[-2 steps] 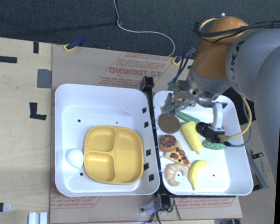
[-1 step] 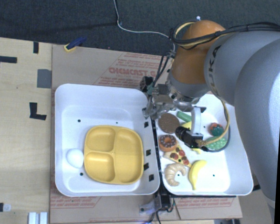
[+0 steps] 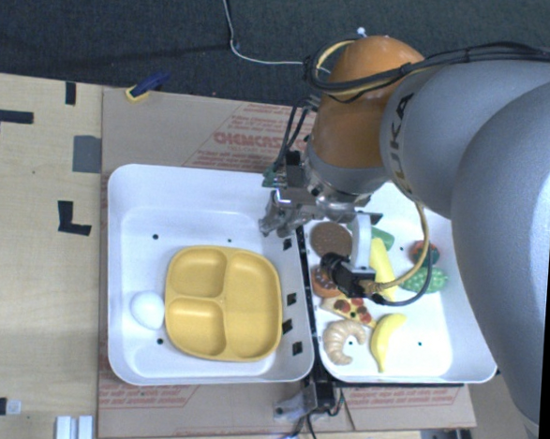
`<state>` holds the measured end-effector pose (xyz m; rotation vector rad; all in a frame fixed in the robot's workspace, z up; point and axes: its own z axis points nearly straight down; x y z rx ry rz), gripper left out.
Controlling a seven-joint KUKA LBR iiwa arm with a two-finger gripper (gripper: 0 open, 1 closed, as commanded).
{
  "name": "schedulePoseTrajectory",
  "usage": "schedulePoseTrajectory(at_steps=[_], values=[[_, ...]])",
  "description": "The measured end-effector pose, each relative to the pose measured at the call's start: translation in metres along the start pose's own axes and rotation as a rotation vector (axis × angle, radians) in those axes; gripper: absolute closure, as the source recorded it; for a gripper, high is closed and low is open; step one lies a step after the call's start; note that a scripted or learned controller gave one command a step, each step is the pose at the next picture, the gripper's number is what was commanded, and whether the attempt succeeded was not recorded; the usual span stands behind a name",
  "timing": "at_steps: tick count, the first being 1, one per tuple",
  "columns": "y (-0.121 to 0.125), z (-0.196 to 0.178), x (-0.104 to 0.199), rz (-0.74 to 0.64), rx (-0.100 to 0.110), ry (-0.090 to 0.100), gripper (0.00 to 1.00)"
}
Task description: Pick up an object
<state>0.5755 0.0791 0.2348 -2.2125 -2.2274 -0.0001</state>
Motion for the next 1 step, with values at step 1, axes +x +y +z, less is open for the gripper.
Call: schedulePoseTrajectory(at_steps=[1], values=[[0.0003, 0.0213, 0.0003, 0.005, 0.003, -0.003, 1.00]])
